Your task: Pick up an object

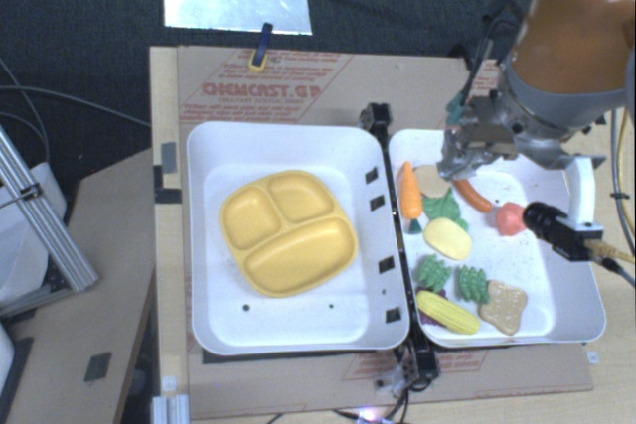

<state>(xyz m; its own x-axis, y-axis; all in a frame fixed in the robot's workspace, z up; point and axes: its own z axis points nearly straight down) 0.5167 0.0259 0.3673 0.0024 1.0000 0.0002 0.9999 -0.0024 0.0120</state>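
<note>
Plastic toy food lies scattered in the right bin (pixel 586 308), and that is where anything to be picked up sits. An orange carrot (pixel 408 191) lies along the bin's left wall, with a green leafy piece (pixel 442 209) just beside it and a pale yellow lemon-like piece (pixel 448 238) below that. A red-orange sausage (pixel 473 195) slants across the middle, and a small red piece (pixel 510 217) rests near its lower end. Toward the front of the bin lie two green broccoli pieces (pixel 433 271), a yellow corn cob (pixel 447 312) and a tan slice of toast (pixel 504 306).

The gripper (pixel 459 164) hangs low over the back of this bin, just above the sausage's upper end and a beige piece (pixel 431 180). Whether its claw is spread or pressed together cannot be told from this angle, and nothing is visibly held. The grey arm with its orange band (pixel 581 10) covers the bin's far right corner.

The left bin (pixel 204 243) holds a yellow divided plate (pixel 288 231). Both bins rest on a cardboard sheet (pixel 263 84).
</note>
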